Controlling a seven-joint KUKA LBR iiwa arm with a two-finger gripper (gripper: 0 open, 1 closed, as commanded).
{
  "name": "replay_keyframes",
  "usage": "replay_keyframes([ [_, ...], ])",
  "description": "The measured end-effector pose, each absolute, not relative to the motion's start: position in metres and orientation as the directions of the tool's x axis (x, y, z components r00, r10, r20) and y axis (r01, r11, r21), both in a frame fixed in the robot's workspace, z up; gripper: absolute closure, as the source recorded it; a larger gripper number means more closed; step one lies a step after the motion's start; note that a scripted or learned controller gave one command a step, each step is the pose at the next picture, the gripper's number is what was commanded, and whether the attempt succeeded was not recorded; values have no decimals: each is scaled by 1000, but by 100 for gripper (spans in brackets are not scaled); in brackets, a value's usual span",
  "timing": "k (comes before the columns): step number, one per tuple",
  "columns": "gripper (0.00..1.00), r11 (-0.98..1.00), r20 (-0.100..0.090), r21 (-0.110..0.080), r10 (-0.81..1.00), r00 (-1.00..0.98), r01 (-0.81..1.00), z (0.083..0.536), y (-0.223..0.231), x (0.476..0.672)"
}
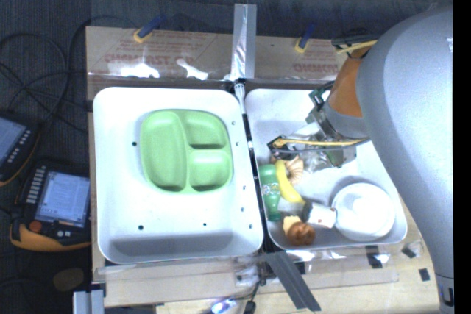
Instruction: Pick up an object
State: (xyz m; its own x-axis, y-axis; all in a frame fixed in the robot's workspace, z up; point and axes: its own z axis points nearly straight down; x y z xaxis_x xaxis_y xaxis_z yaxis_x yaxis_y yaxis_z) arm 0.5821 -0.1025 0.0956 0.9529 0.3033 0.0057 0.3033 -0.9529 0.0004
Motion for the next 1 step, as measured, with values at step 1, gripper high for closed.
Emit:
replay_keyframes([
  [1,100,-978,-8,-3,210,978,210,180,-32,610],
])
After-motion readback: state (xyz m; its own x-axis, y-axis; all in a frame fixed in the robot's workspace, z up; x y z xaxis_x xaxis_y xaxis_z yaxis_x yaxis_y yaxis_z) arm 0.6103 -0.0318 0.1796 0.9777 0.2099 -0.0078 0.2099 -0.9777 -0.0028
